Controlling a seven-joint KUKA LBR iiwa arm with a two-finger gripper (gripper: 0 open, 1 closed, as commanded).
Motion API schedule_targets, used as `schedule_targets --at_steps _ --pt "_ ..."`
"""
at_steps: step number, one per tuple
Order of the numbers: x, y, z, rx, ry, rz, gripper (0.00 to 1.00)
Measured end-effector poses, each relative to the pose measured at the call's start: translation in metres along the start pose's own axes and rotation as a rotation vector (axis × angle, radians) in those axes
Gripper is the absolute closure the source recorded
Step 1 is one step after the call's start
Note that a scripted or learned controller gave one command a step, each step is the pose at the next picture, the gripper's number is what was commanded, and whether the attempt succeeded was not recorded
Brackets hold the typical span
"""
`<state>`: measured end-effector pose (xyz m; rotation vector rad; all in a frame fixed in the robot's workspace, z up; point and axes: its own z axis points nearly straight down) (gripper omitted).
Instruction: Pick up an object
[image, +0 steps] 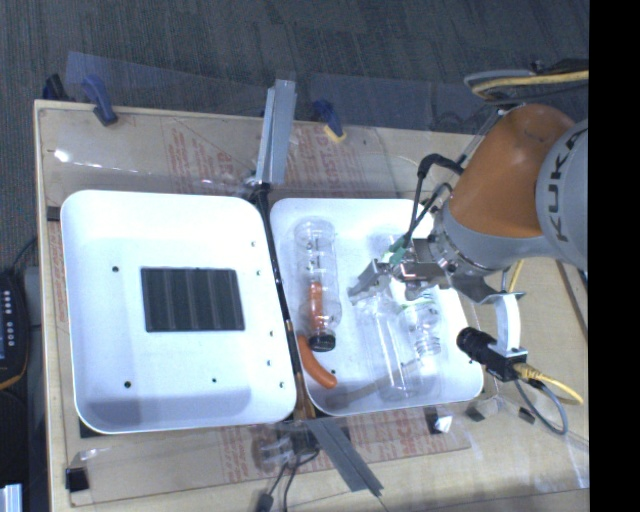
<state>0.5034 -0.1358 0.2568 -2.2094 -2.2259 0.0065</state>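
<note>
Robot arm reaching into the right bin.

The left bin (100, 300) has a dark ridged mat (192, 299) lying flat in its middle. In the right bin (340, 400), a clear bottle (317, 285) lies by the left wall, with an orange stick (316, 365) near its black cap. Further right, the gripper (372, 282) hangs over see-through tubes (400, 345). I cannot tell how wide its pincer is.
</note>
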Motion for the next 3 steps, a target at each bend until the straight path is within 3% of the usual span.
schedule_targets --at_steps 1,2,3 --pt "-0.029 0.071 0.087 0.0 -0.001 -0.076 0.0" --pt "0.011 0.058 0.166 -0.002 -0.002 -0.154 0.0" --pt "0.011 0.059 0.155 -0.002 -0.003 -0.157 1.0"
